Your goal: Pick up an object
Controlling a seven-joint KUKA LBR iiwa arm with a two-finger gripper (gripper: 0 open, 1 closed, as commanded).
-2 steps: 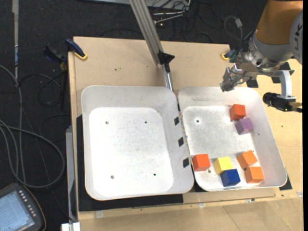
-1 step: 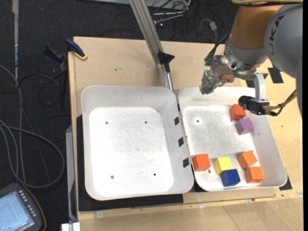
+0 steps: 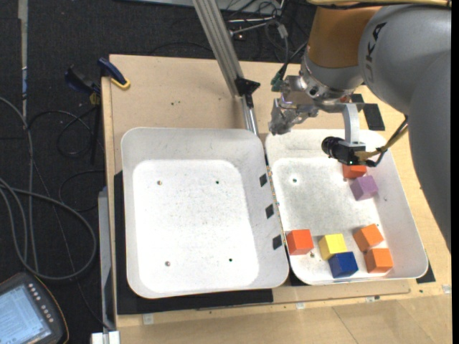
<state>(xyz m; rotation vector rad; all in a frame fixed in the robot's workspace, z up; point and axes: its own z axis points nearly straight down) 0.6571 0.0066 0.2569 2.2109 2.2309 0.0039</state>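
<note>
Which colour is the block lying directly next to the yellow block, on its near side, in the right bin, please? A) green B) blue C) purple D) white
B: the blue block sits touching the yellow block at its near right corner, in the right bin, while the purple block lies farther back.

You have two bins side by side on the tabletop (image 3: 179,84); the right bin (image 3: 305,149) holds blocks (image 3: 337,253) clustered along its near edge, the left bin (image 3: 143,213) beside it.
</note>
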